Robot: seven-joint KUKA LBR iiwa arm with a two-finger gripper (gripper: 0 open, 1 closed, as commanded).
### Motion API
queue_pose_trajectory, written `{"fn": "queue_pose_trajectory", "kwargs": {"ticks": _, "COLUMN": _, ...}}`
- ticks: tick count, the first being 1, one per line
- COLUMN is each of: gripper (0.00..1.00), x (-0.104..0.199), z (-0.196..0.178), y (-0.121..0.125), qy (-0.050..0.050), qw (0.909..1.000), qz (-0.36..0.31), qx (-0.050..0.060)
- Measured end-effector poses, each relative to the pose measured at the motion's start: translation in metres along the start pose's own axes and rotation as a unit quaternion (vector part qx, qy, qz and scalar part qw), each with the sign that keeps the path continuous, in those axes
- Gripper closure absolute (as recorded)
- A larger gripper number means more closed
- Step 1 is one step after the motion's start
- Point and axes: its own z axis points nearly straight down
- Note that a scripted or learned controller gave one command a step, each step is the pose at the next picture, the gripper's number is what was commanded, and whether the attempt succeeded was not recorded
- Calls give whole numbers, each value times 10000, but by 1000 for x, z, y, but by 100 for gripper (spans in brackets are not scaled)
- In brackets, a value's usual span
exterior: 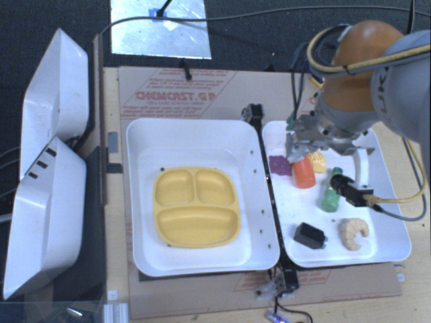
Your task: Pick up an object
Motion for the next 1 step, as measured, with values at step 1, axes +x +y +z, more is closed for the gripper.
{"fn": "queue_pose_trajectory", "kwargs": {"ticks": 1, "gripper": 100, "x": 43, "z": -2, "y": 8, "qy": 1, "qw": 10000, "qz": 3, "qx": -5}}
